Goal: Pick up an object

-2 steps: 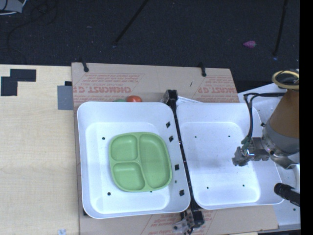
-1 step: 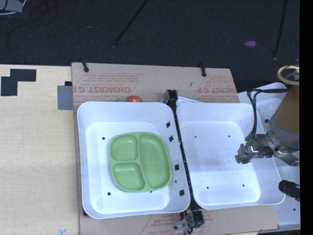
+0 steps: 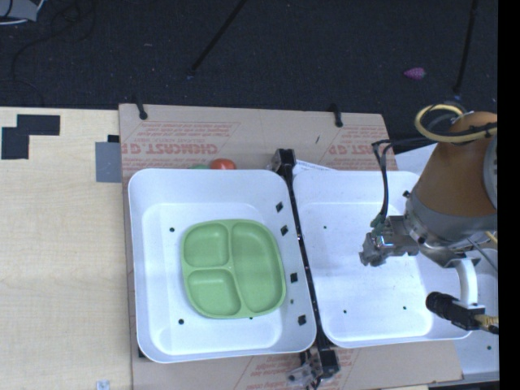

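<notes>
Red printing is showing upside down on the cardboard sheet (image 3: 244,140) lying under the bins; the letters are too faint for reading with any certainty.

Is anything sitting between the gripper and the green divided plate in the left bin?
Yes: the gripper hangs over the right bin, while the green plate lies in the left bin. The bins' adjoining raised rims, with black clips, stand between them.

a dark carpeted floor (image 3: 244,39) runs along the top, crossed by thin black cables (image 3: 219,31). below it lies a pale wooden bench top (image 3: 57,250), with a brown cardboard sheet (image 3: 244,136) printed in red.
</notes>
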{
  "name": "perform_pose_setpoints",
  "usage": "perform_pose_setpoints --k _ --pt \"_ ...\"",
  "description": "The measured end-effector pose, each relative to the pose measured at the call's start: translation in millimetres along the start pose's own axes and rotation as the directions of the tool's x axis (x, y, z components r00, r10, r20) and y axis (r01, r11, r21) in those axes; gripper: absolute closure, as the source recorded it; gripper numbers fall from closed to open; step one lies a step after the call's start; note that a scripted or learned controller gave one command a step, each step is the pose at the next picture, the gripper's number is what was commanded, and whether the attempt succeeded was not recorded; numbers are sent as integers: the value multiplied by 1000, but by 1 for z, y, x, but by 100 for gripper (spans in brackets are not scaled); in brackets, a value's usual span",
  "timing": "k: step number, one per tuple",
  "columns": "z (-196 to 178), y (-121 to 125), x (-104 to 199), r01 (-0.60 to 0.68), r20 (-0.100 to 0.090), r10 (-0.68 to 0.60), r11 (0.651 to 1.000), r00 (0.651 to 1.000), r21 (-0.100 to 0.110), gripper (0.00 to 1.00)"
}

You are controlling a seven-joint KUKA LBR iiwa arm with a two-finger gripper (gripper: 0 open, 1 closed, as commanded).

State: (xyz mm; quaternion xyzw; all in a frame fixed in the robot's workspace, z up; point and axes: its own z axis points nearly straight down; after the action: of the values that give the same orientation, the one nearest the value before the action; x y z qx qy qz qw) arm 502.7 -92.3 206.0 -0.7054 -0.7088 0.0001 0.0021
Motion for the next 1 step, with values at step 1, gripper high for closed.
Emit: perform_pose_setpoints --k 1 --pt "-12 20 55 1 0 -1 1000 1000 -1 100"
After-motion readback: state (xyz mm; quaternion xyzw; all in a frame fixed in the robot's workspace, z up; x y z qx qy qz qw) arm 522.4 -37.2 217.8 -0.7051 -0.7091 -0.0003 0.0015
